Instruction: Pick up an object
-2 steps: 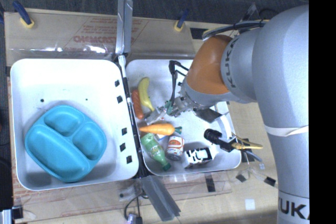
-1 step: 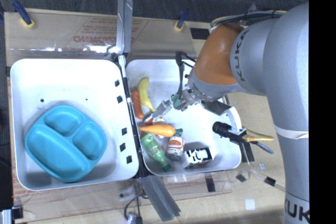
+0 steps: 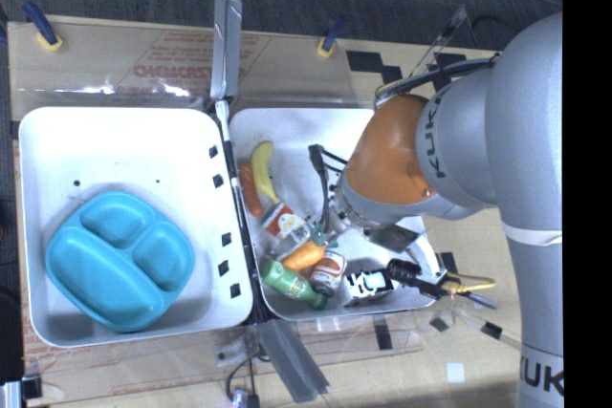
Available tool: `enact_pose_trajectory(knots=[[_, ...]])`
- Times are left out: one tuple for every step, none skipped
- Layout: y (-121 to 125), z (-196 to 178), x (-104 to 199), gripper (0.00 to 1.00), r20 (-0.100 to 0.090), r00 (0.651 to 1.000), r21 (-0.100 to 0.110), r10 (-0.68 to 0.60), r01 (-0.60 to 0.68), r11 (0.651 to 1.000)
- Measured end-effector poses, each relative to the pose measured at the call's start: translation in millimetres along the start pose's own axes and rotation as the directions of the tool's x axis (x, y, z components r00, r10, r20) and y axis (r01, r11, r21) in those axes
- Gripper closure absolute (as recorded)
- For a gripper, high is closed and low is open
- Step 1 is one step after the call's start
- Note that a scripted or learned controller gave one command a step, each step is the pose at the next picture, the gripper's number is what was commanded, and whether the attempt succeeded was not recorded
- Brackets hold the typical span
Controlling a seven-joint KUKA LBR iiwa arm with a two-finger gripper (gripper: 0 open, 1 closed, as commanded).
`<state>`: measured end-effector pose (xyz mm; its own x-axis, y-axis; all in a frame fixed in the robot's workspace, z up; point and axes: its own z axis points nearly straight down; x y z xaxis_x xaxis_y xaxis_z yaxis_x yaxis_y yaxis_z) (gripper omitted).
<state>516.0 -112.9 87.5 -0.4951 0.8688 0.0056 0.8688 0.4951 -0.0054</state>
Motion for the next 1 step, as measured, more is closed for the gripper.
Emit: enact_pose_trajectory(knots=[[0.3,-6.2,-0.2,1.0,-0.004,1.0,0.003,-0.004,0.004,1.0]])
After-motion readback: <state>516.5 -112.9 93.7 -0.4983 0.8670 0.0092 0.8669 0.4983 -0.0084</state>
